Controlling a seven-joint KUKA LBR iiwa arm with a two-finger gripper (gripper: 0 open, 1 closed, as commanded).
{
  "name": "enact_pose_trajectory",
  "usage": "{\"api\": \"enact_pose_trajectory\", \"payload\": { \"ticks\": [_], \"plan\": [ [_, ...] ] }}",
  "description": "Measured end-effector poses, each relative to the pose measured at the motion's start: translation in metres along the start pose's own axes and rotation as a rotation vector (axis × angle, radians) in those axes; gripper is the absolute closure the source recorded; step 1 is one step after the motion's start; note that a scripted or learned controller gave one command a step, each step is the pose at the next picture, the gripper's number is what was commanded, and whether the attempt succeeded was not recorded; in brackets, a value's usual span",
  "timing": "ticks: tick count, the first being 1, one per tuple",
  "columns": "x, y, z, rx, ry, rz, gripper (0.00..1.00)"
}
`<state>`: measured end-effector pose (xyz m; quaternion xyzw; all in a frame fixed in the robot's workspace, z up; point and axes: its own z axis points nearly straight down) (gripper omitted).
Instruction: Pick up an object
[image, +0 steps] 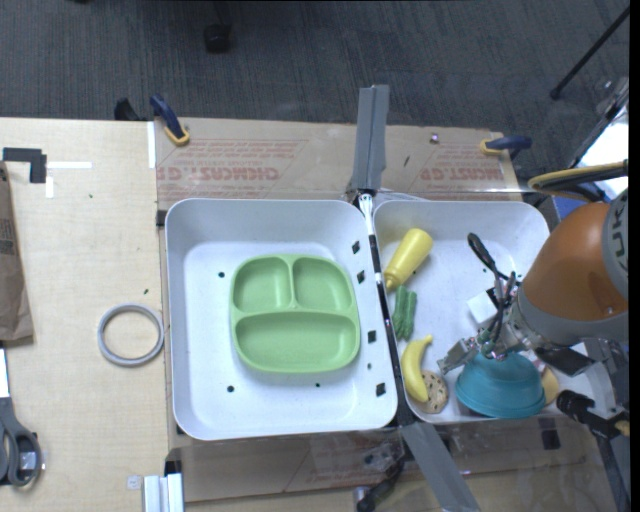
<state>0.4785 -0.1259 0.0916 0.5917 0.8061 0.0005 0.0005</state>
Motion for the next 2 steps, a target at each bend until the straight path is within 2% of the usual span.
{"api": "enact_pose_trajectory", "payload": {
  "ticks": [1, 2],
  "plan": [
    [-0.001, 0.001, -0.009, -0.003, -0.001, 0.001, 1.0],
    [0.024, 0.007, -0.001, 0.002, 0.001, 0.142, 1.0]
  ]
}}
